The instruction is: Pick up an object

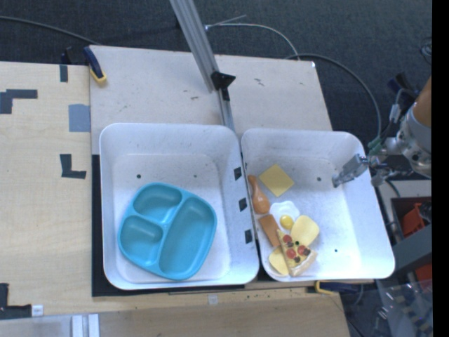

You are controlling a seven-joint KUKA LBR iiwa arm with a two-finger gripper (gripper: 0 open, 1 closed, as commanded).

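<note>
Tray (167, 230), blue, three compartments, sits in the left bin (112, 146), well left of the toy food. Toy food is bunched against the left wall of the right bin (365, 248): yellow cheese square (278, 180) at the far end of the bunch, orange sausage-like piece (259, 196) just left of it, fried egg (284, 216) nearer, pizza slice (293, 250) nearest. All look light, stiff, slick plastic, I'd guess. Cheese lies flat, hard to pinch; I'd go for the sausage, across its narrow width. Gripper (349, 170) hangs well right of the food, near the far right wall, nothing in it; jaw opening I cannot tell, too blurred.
</note>
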